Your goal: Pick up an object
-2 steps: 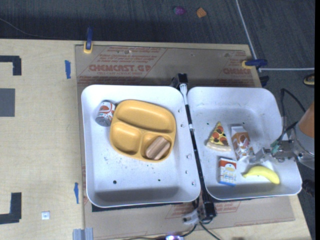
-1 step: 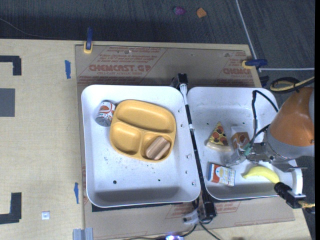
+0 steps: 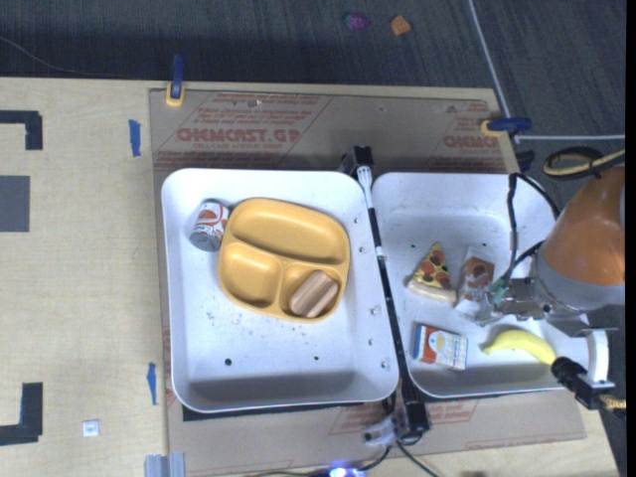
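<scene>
In the camera view, the claw (image 3: 494,301) hangs low at the right of the frame, beside a small brown packet (image 3: 478,274) in the right bin (image 3: 397,266); whether it is spread cannot be told. The packet looks light, crinkly, best pinched across its narrow sides.

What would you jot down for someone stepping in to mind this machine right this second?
Gripper: low in the right bin, among the toys; whether it grips anything cannot be told.
Right bin: pizza slice, small brown item beside the gripper, banana, small carton.
Left bin: yellow divided tray with a hot dog in one compartment, a can lying at its upper left.
Done: nothing visibly lifted.
Left: grasp one object and raise it.
</scene>
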You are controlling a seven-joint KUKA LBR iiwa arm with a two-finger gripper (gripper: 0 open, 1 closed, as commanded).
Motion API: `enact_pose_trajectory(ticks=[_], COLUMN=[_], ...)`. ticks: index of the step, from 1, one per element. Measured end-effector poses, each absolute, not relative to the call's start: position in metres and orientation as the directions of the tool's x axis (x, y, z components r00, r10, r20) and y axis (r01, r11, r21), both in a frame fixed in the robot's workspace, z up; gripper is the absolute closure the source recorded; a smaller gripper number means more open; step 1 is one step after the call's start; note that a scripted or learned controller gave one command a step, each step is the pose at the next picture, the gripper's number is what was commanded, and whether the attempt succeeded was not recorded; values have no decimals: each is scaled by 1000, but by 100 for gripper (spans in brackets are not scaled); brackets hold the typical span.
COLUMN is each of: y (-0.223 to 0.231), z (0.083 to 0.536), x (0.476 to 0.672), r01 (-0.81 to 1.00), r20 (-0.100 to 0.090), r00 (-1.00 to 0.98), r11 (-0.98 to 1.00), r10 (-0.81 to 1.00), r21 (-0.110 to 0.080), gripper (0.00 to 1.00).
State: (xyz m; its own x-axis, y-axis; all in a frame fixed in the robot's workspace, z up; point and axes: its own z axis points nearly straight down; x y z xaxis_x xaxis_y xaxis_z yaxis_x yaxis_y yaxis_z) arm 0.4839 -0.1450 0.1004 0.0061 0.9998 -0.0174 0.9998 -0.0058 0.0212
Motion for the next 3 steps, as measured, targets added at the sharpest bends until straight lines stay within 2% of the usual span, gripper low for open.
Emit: enact_pose_trajectory(ticks=[1, 2, 3], y=[-145, -108, -111], z=[100, 89, 101], x=[484, 482, 485], r01=[1000, 1000, 1000], r20=[-17, -10, -18], r00=[6, 4, 8], r11=[-6, -4, -8], r10=[1000, 1000, 1000], r21=[21, 13, 24], gripper=[0, 0, 100])
